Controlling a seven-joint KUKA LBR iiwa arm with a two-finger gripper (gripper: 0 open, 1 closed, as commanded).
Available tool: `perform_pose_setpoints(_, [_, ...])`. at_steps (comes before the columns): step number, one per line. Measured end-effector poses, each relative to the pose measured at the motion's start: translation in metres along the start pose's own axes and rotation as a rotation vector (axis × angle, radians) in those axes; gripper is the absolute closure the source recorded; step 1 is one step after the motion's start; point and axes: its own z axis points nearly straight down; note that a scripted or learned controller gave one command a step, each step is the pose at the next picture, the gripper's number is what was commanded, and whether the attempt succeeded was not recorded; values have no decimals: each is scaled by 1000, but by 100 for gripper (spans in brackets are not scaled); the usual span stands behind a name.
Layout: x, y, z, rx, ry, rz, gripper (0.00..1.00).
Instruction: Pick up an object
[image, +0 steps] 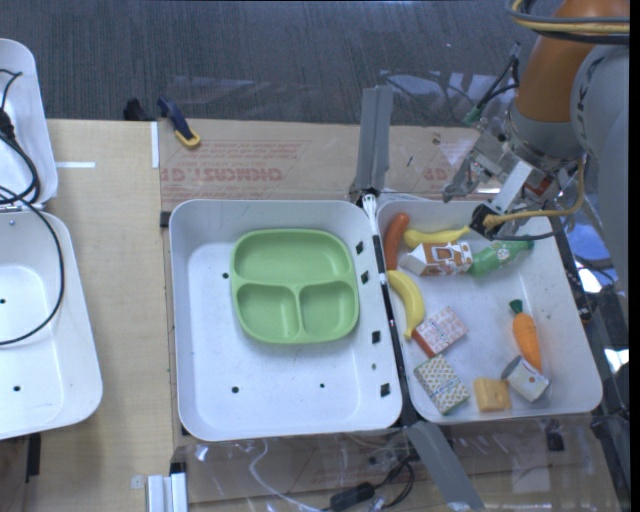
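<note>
Resting in the left bin (200, 400), a green divided plate (296, 285) lies flat. Toys crowd the right bin (575, 330): bananas, a carrot (526, 340), small boxes. Above its far edge hangs the gripper (497, 195); its grip cannot be told.

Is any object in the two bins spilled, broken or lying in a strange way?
Nothing looks spilled or broken. The toy foods lie jumbled in the right bin, and the green plate sits flat but slightly turned in the left bin.
</note>
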Motion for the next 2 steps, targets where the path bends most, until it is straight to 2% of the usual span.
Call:
perform_pose_setpoints(1, [-25, 37, 120, 3, -1, 47, 0])
perform_pose_setpoints(2, [-9, 34, 139, -36, 13, -263, 0])
